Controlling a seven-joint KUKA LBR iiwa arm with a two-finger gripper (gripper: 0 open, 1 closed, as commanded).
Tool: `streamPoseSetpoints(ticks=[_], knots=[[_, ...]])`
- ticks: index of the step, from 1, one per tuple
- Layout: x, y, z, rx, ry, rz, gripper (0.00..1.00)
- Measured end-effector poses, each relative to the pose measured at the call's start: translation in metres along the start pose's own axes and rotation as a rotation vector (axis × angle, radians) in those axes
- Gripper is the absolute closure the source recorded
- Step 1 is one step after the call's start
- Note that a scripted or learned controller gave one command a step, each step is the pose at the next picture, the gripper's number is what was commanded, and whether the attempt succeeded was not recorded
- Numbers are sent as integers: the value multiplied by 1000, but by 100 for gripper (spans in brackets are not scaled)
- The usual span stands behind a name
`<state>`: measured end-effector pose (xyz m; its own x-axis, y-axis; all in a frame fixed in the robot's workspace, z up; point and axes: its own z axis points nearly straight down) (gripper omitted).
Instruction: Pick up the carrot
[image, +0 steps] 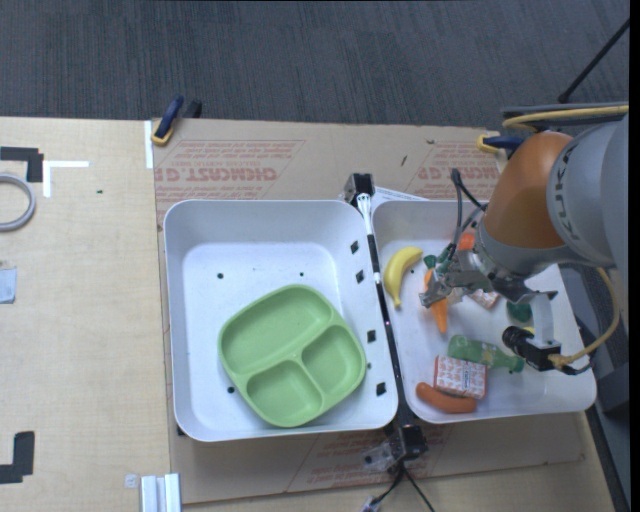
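Glossy white right bin (560, 395), tapered orange carrot (439, 314) – gripper (441, 290) fingers clamped on it, curved banana (399, 272) beside.

You've got the carrot (439, 314) in the right bin: a small orange thing, tapered, with its thin tip aimed toward the near side. It sits just right of the banana, and its upper end is tucked under the gripper, so that part's hidden.

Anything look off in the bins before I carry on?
Nothing is spilled or broken. The right bin is crowded: the carrot lies right under the gripper, close to the banana, so a clean pick may be awkward. The green tray sits at a slant in the left bin.
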<state>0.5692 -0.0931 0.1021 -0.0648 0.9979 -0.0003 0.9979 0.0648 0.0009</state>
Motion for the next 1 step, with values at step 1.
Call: streamPoseSetpoints(ticks=[1], knots=[[34, 27, -140, 1, -1, 143, 100]])
